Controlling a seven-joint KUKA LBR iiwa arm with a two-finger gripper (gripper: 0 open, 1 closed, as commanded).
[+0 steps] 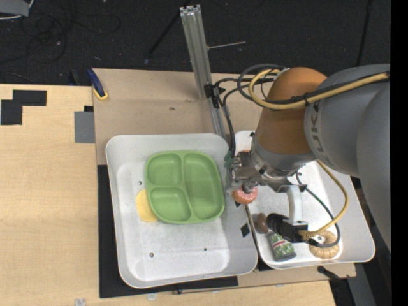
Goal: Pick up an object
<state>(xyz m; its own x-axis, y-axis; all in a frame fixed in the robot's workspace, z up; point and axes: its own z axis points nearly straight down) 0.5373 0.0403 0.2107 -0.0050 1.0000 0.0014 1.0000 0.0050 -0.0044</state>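
grey arm (344,120) reaches in from right, orange-banded wrist bent down, hand (244,182) low.

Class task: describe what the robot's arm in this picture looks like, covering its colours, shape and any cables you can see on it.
The arm is thick, rounded and grey, with a broad orange band above the wrist. Below the band sits a darker metal wrist section. Yellow and black cables loop over the orange part, and another yellow cable hangs beneath. Faint lettering marks the grey shell.
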